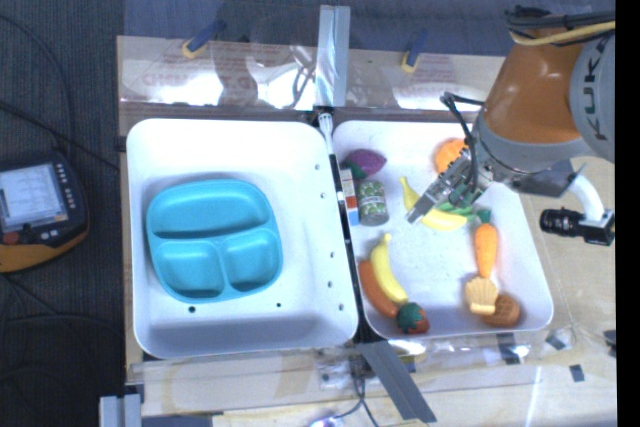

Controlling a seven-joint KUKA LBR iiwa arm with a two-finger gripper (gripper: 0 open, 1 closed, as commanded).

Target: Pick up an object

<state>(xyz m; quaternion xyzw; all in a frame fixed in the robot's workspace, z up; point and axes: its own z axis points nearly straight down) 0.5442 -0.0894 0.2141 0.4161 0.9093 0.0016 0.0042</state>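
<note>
Room is tight in the right bin [535,260], where the claw [432,198] hangs over the middle among toy foods; whether it is open or closed, I cannot tell. A yellow piece [443,220] lies just beneath it, the orange [449,154] near the far wall. The carrot [485,248] runs along the right side, and the banana [385,267] and hot dog [377,295] crowd the divider — purple eggplant [365,160] and small can [372,201] too. The left bin [170,140] holds a blue tray [212,238] with bare floor around it.
</note>
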